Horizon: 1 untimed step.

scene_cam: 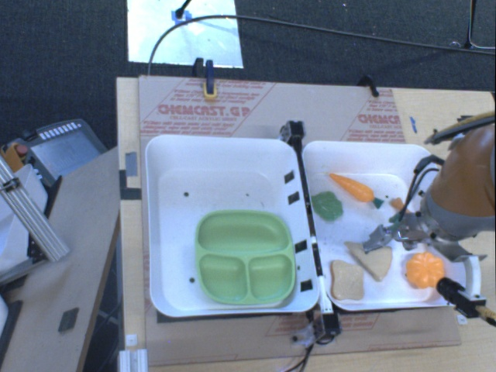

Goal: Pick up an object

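reading "chemcast gp" on board [203,108] | tool [381,240] over bread slice [373,260] | grip unclear

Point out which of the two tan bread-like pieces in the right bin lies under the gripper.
The tan wedge-shaped piece, lying right under the gripper. The other, a rounded tan slice, sits to its left at the bin's front edge, apart from the gripper.

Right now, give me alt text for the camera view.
The gripper sits low in the right bin, over a tan wedge, among a carrot, green leaf, orange pumpkin and bread slice. The left bin holds a green divided tray.
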### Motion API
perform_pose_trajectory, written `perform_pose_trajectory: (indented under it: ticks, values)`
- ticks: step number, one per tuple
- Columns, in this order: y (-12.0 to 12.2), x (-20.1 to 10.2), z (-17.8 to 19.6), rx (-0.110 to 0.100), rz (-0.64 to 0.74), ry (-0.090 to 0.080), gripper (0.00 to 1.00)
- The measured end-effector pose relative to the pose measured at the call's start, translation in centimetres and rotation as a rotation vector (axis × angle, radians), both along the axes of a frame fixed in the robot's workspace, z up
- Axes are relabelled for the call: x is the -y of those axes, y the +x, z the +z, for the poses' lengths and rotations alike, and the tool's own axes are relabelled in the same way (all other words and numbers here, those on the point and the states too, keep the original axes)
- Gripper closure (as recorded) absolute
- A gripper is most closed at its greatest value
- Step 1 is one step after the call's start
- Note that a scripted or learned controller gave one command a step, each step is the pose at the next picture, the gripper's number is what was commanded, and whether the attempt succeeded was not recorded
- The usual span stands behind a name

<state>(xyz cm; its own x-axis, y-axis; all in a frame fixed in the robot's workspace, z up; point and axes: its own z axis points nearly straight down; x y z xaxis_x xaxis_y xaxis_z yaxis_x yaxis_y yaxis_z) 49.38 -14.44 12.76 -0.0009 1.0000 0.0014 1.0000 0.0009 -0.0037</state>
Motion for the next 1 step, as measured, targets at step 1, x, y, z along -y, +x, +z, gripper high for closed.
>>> perform_pose_trajectory:
  ticks: [1]
  values:
    - [0.21, -0.06, -4.17, 0.006, -0.001, 0.002, 0.00]
